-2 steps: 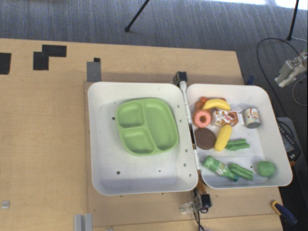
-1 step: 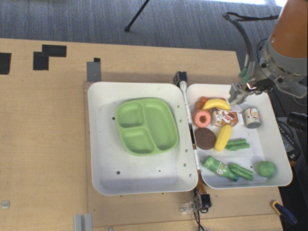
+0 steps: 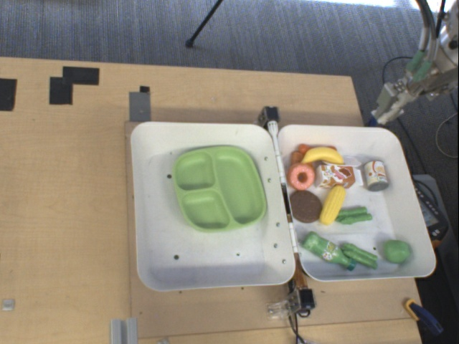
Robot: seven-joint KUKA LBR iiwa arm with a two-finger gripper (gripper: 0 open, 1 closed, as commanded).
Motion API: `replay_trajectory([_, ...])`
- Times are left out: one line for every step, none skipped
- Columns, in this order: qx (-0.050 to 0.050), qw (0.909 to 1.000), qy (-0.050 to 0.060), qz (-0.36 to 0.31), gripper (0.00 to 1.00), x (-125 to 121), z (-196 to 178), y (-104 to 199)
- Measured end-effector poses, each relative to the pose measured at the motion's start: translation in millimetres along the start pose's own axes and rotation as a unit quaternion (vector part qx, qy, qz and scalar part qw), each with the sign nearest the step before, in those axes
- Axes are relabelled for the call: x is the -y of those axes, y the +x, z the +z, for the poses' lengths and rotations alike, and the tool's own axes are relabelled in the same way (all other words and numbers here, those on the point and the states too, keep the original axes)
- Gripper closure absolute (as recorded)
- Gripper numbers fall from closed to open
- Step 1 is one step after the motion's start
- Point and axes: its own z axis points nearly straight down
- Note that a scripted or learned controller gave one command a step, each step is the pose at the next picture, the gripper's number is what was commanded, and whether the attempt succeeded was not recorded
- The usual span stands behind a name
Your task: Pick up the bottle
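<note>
Green bottle (image 3: 328, 250) lies low, well apart from gripper (image 3: 385, 111)

The arm enters at the upper right of the frame, its gripper (image 3: 386, 110) angled down-left (fingers too blurred to read), hanging high.

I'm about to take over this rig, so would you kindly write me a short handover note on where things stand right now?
Gripper: up beyond the right bin's far right corner, above the bench; nothing shows between its fingers.
Bottle: green, lying on its side at the near edge of the right bin, beside a green pepper.
Left bin holds a green divided plate.
Done: nothing yet; the bottle is untouched.
Left: move over the bottle, descend, grasp and lift.
</note>
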Motion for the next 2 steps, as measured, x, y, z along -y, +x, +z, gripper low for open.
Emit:
replay_trajectory([-0.002, 0.9985, 0.003, -0.055, 1.0, -49, 136, 12])
replay_trajectory([0.0, 0.9919, 0.0, -0.127, 1.0, -10, 65, 15])
